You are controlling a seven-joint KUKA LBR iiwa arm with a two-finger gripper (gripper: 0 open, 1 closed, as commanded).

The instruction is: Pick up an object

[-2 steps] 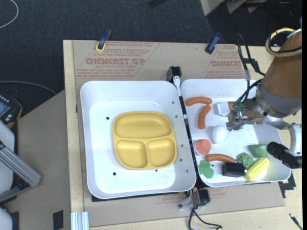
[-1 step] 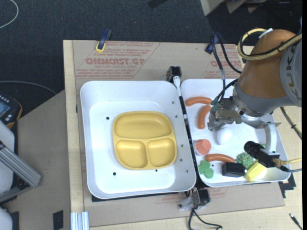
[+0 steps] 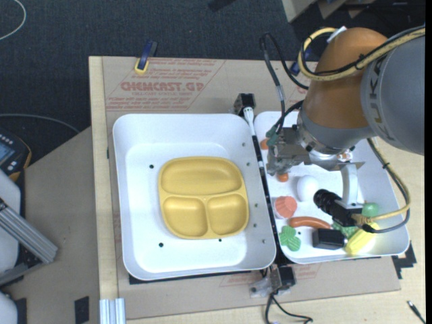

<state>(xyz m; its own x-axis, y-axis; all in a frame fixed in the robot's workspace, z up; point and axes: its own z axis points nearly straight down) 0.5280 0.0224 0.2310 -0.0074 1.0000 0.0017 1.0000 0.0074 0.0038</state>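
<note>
My gripper [image 3: 280, 162] hangs low over the left part of the right bin [image 3: 395, 201], close to the divider between the bins. Just under it lies a small orange piece [image 3: 282, 177]. A white egg-shaped object [image 3: 307, 186] rests to its right, apart from the gripper. Nearer the front lie a pink round piece [image 3: 285, 206], a long red-orange piece [image 3: 309, 222], a green toy [image 3: 289, 237], a black block [image 3: 327, 239] and a yellow object [image 3: 360, 243]. I see nothing held in the gripper.
The left bin [image 3: 135, 154] holds a yellow divided plate [image 3: 202, 196]. The big grey and orange arm covers the back of the right bin. A small green ball [image 3: 369, 210] lies near the right wall. Cables run along the divider.
</note>
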